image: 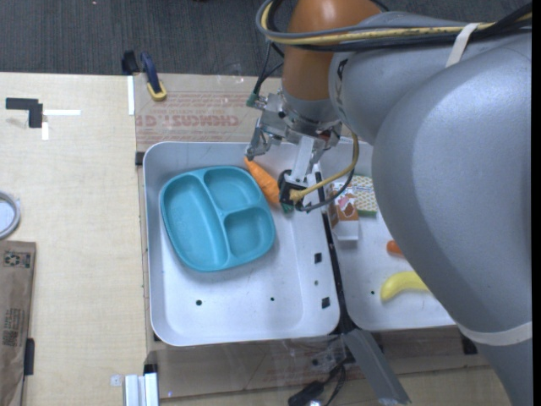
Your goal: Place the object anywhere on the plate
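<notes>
A blue three-compartment plate [215, 218] lies in the left white bin [237, 320], toward its back left. An orange carrot [262, 182] lies at a slant against the plate's upper right rim, partly over its edge. My gripper [270, 174] hangs straight over the carrot, coming down from the orange-banded wrist [325, 32]. From this angle I cannot make out whether the carrot is held or just lies under the gripper. The big grey arm covers most of the right bin.
The right bin [372, 311] holds a small brown and white carton [343, 212], a colourful packet [365, 194], a yellow banana [401, 285] and a small orange item [393, 246]. A blue clamp [153, 78] sits behind the left bin. A tape roll [5, 215] lies far left.
</notes>
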{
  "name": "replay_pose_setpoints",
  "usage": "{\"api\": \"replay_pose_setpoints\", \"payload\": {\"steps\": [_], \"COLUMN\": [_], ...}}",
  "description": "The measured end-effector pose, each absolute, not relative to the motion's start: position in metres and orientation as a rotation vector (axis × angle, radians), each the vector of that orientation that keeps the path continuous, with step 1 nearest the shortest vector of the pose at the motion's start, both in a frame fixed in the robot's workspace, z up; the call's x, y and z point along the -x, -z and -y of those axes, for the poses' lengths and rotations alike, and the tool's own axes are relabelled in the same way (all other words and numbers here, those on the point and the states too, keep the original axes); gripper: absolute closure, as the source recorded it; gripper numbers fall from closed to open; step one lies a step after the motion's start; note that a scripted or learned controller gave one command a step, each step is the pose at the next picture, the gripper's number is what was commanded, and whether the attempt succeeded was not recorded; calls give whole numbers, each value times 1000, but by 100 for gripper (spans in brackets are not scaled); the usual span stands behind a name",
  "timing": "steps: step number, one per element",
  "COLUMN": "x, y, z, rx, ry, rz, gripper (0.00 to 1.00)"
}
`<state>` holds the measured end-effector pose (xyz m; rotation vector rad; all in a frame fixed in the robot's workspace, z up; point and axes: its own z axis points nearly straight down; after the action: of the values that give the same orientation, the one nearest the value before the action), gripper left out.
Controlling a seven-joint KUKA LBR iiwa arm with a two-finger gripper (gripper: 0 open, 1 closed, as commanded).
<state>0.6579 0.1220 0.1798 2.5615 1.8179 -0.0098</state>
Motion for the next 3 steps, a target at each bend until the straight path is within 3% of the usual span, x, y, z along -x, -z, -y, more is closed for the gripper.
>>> {"api": "replay_pose_setpoints", "payload": {"steps": [1, 2, 3], "x": [-658, -658, -658], "y": [-188, -188, -197], "z": [-121, -121, -121], "rx": [-2559, -2559, -2556], "ry": [13, 14, 17], "rz": [-1821, -1821, -1823], "gripper": [100, 0, 100]}}
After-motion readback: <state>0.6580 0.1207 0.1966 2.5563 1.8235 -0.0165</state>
